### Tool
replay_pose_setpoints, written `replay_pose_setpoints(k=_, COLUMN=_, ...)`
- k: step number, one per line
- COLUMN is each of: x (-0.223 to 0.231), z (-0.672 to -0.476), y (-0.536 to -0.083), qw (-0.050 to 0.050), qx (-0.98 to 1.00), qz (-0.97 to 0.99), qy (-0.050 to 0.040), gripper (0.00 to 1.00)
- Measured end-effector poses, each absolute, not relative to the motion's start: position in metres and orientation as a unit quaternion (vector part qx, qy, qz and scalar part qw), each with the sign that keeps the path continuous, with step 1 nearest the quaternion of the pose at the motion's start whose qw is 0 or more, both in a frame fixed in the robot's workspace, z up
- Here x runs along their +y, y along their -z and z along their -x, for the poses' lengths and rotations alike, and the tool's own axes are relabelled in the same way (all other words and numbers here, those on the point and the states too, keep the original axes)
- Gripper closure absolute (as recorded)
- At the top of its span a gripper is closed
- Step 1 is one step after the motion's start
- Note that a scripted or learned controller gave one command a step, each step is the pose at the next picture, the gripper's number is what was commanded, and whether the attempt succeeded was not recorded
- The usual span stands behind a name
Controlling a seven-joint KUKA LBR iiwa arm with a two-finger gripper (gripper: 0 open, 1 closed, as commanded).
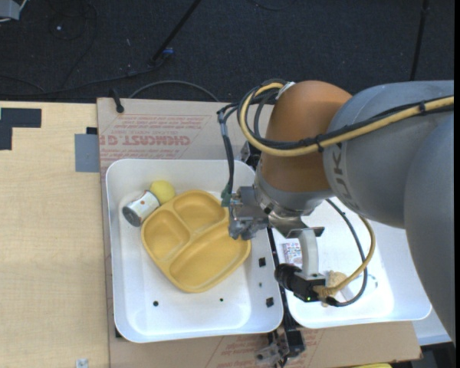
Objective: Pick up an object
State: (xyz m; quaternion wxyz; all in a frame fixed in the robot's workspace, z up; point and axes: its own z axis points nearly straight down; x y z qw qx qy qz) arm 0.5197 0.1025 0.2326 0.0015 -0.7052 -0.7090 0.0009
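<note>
Over the left white bin [130,313] your gripper [240,225] nears the yellow divided plastic plate [190,240]; finger state can't be told, so descend next

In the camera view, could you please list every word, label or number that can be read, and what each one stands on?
Red print on the cardboard sheet behind the left bin: large letters seen upside down, too unclear to quote with confidence.
White label on the gripper: small dark and red print, too small to read.
Red print on the cardboard at the bottom edge: blurred, unreadable.
</note>
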Motion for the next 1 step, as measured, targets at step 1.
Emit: replay_pose_setpoints(k=1, x=0.1003, z=-0.5199, y=-0.2323, qw=0.001, qx=-0.708, qz=0.706, qy=-0.0015, gripper=0.0)
